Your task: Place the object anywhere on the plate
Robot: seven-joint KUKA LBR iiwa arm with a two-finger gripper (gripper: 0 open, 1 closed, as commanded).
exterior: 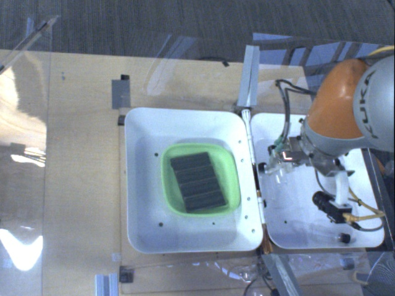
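Dark ribbed rectangular block (197,181) already on square green plastic plate (169,165); end effector (279,159) state impossible to tell; risk of needless regrasp disturbing block.

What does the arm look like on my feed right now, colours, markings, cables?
The arm is grey with a rounded orange band, and dark KUKA lettering runs along its grey shell. Black cables loop around the wrist, with yellowish lines and a black fitting lower down. The tool looks like metal and clear parts.

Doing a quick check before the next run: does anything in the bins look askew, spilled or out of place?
Nothing stands out. The dark ridged block lies flat inside the green plate, slightly angled to its edges, in the left bin. The arm hangs over the right bin.
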